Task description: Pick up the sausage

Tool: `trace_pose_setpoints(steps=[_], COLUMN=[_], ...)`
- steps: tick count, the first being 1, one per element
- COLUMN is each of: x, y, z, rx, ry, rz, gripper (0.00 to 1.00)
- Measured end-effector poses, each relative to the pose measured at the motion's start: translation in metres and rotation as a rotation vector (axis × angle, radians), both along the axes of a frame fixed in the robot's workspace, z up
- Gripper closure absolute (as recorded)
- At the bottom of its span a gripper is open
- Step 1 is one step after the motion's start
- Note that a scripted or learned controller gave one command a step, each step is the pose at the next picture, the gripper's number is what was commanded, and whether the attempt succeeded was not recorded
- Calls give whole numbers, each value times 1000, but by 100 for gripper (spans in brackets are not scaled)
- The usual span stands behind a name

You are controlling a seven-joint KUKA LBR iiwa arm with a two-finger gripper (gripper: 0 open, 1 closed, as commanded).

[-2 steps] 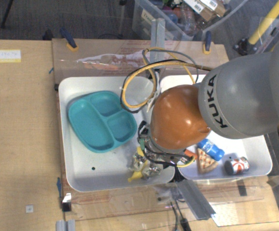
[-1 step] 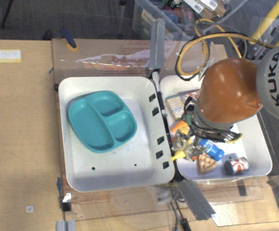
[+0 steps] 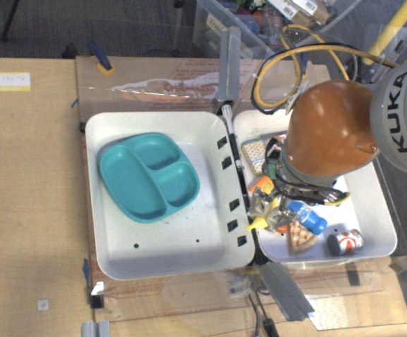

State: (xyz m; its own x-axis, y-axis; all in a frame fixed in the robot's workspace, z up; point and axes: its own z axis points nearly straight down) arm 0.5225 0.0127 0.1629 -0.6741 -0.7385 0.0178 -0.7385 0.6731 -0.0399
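My gripper (image 3: 268, 203) reaches down into the left part of the right bin (image 3: 379, 188), under the orange wrist band (image 3: 328, 128). It sits among a tight cluster of small toy foods. An orange piece (image 3: 262, 184) lies just above it and a yellow piece (image 3: 257, 223) just below. A small reddish-brown piece (image 3: 282, 221) lies right of the gripper; I cannot tell whether it is the sausage. The wrist and cables hide the fingers and whatever lies beneath them.
A pizza slice (image 3: 302, 237), a blue object (image 3: 309, 217) and a red and white can (image 3: 345, 241) lie in the right bin's front. A printed packet (image 3: 254, 153) lies at its left back. The left bin (image 3: 119, 251) holds a teal divided plate (image 3: 149, 175).
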Motion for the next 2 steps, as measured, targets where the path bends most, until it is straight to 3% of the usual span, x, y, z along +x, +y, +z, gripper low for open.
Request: trace_pose_setpoints(steps=[1,2], x=[34,-30], y=[71,129], z=[24,-53], rx=[43,43], ry=[12,15], rz=[2,21], gripper=[100,100])
